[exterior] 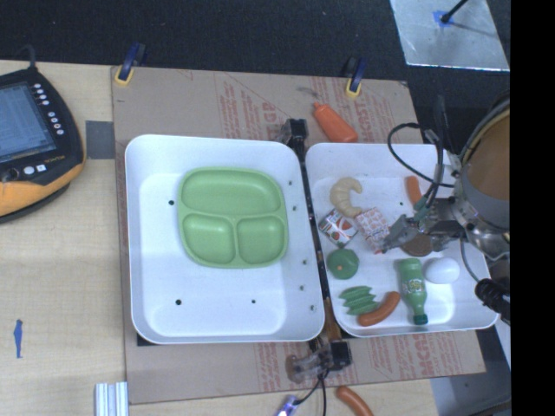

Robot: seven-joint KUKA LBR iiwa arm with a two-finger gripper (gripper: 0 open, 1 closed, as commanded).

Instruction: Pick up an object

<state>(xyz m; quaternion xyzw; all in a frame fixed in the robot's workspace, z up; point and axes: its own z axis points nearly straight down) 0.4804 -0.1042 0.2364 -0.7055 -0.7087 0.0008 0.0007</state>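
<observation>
My gripper (401, 234) hangs low in the right bin (381, 149), just right of a pink patterned box (373, 224) and above a brown item (421, 248). Around it lie a tan croissant (349, 195), a small red-and-white carton (336, 227), a green ball-shaped fruit (343, 263), a green bottle (413, 289), a white egg (442, 271), a reddish sausage (380, 309), a green pea pod (355, 298) and a small orange carrot (414, 189). Nothing is seen lifted off the bin floor.
The left bin (156, 232) holds a green divided plate (232, 217). An orange carrot (334, 123) lies on the cardboard behind the bins, and a sausage (355, 399) lies in front. A teach pendant (30, 141) rests at far left. Black cables (408, 137) loop above the right bin.
</observation>
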